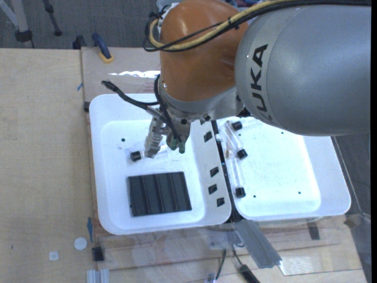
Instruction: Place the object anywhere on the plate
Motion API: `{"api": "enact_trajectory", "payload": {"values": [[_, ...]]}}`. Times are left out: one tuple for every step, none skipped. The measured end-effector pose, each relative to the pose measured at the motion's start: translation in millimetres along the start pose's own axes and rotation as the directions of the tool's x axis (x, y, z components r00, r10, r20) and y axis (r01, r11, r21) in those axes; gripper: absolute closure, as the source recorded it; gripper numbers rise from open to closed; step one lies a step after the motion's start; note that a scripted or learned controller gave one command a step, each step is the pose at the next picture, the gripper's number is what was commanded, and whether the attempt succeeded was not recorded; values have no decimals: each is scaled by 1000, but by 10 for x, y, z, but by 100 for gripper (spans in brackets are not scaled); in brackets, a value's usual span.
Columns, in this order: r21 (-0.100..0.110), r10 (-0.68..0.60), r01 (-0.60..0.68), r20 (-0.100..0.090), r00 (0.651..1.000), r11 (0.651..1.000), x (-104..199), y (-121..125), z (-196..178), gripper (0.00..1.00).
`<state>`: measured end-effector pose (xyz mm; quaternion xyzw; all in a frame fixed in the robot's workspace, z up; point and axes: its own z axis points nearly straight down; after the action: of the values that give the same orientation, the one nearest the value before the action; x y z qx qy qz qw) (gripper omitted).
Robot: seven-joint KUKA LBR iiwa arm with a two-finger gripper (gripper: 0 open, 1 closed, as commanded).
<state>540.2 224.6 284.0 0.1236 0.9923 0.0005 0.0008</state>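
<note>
The wooden bench [35, 158] carries two shallow white bins side by side, the left bin [106, 175] and the right bin [330, 187], while a small white disc [79, 243] lies near its front edge.

Small black object [135, 155] lies on left bin [106, 175] floor, toward far left corner. Dark ribbed rectangular plate [159, 193] lies flat near front edge, apart from object.
</note>
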Motion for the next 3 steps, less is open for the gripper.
{"api": "enact_trajectory", "payload": {"values": [[-1,-308,308,-1,951,951,-316,84,827,100],[-2,-449,449,6,893,893,-370,105,195,100],[-1,-691,691,7,723,723,-837,223,700,100]]}}
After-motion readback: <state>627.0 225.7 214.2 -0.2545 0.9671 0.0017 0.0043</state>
